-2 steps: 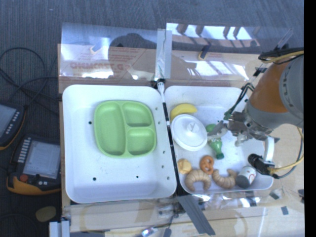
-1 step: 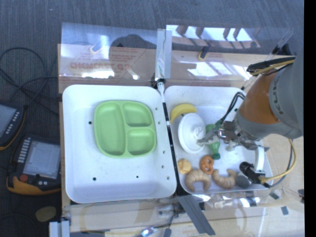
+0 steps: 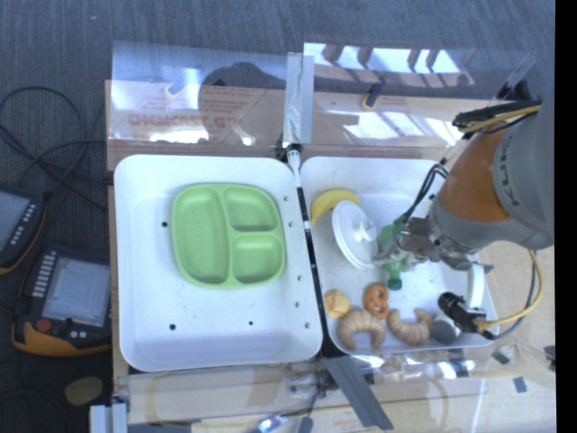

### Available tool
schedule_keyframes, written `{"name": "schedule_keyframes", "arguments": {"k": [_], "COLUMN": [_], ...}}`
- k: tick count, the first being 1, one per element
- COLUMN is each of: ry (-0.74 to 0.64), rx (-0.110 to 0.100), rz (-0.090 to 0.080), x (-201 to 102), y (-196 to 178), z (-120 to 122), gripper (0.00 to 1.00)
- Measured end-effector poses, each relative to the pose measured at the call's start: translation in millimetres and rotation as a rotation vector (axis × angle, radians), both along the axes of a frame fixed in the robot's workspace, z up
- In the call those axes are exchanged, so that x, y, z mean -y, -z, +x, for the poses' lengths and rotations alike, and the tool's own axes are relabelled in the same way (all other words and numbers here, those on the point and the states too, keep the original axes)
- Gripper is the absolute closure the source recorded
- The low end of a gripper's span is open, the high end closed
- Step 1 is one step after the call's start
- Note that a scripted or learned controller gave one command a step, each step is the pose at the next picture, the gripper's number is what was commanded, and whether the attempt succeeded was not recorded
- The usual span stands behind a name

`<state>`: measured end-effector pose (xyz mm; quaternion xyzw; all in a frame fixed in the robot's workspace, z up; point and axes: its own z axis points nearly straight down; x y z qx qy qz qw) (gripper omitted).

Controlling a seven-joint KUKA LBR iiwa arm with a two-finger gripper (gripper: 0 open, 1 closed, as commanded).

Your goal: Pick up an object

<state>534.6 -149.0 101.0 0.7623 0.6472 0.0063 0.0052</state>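
Tool (image 3: 403, 253), grip state unclear, hangs over green object (image 3: 391, 258) beside white lid (image 3: 353, 233).

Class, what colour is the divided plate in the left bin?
Light green, seen in the camera view: the divided plate.

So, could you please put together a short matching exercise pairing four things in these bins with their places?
Things:
1. green divided plate
2. croissant
3. claw
4. yellow banana

Places:
A. near front edge of the right bin
B. far left corner of the right bin
C. middle of the left bin
D. over the middle of the right bin, beside the white lid

Pairs: 1-C, 2-A, 3-D, 4-B
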Motion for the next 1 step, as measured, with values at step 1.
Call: {"name": "schedule_keyframes", "arguments": {"k": [1], "ry": [-0.159], "rx": [-0.022], "rz": [-0.001], "x": [-115.9], "y": [-80.2], "z": [18.5], "gripper": [1.0]}}
